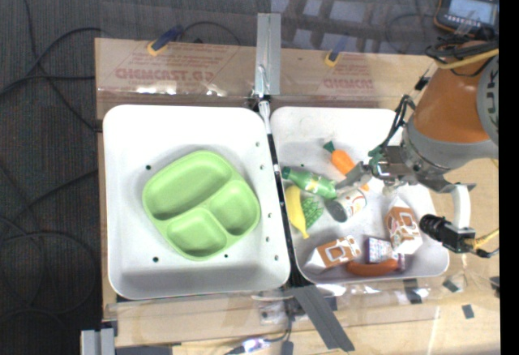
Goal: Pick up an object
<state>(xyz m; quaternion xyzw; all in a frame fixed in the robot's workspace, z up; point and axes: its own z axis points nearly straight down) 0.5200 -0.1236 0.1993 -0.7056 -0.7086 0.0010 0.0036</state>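
My gripper is low in the right bin, among a pile of toy food, and it looks open. One dark finger lies above a small white cup with an orange label. The other fingertip is just below and left of the cup. A green bottle lies just left of the upper finger, and an orange carrot sits behind it. A yellow banana and a leafy green piece lie by the bin's left wall.
Two brown-and-white cartons, a purple box and a red sausage crowd the right bin's front. The left bin holds a green divided plate. A metal divider stands between the bins at the back.
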